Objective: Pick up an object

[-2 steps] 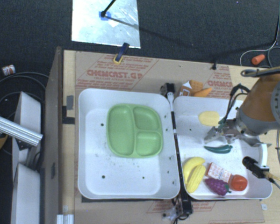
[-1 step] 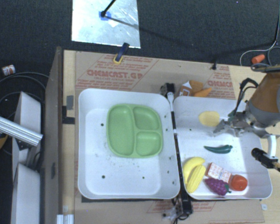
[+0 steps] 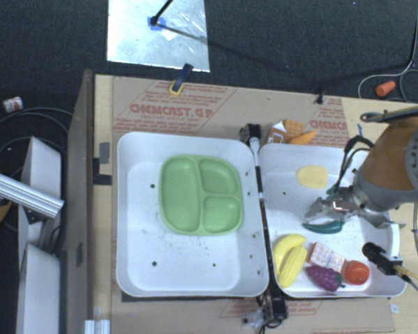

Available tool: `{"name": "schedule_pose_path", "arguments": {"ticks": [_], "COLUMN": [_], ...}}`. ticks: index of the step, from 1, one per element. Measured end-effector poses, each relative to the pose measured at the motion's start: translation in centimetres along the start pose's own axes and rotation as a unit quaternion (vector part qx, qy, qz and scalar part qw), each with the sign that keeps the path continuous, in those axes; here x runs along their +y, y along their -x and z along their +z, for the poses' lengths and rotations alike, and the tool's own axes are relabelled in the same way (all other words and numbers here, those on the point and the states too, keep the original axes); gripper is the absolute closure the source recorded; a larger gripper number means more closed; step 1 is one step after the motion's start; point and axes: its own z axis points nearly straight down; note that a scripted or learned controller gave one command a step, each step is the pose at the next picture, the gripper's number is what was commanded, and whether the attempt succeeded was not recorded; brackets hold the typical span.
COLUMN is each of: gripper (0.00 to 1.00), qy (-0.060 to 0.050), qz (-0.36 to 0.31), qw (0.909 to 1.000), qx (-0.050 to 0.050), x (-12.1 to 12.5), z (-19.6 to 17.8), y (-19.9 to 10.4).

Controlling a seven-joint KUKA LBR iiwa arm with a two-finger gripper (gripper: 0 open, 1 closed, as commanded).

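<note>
Purple grapes (image 3: 324, 277) — front of right bin (image 3: 284, 202) | jaws (image 3: 323, 216) apart — near teal piece (image 3: 324, 227), clamping nothing

A silver sheet (image 3: 159, 26) lay on the dark floor beyond the bench, with cables (image 3: 15, 128) at left.

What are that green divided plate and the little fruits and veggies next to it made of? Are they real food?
The green plate looks like moulded plastic: one even matte colour, rounded compartment walls. The banana, purple eggplant and red tomato in the right bin seem to be toy plastic, not real food: flat, saturated colours and smooth simple shapes. Blur leaves the finer finish open.
</note>
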Motion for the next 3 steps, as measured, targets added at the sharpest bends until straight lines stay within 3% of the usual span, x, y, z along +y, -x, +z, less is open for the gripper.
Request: {"name": "schedule_pose_path", "arguments": {"ticks": [1,2,3], "gripper": [0.00,0.00,1.00], "qy": [0.002,0.001,0.003], "qz": [-0.003,0.002,0.000], "qw": [1.0000,1.0000,1.0000], "qx": [0.000,-0.001,-0.001], "x": [0.3,-3.1,-2.8], "z": [0.0,0.0,-1.1], "y": [-2.0,3.8,3.5]}}
